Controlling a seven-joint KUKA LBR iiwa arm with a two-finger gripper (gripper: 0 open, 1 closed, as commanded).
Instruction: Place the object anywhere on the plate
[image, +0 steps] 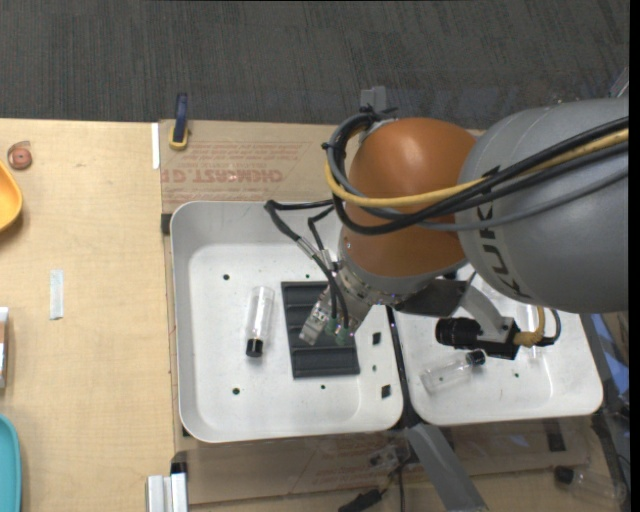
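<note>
The claw (328, 322) hangs low over the dark plate (322, 345) in the left bin (200, 300), but I cannot tell what state it is in. The tube (258, 320) lies just left of the plate, so a descent here would likely miss it. The bins sit on a cardboard-lined counter (80, 250) above dark carpet (300, 50).

Arm (470, 210) hides right bin's (560, 395) upper half and bins' shared rim. Gripper (328, 325) fingers too small to read. Yellow object (8, 200) cut by left edge.
</note>
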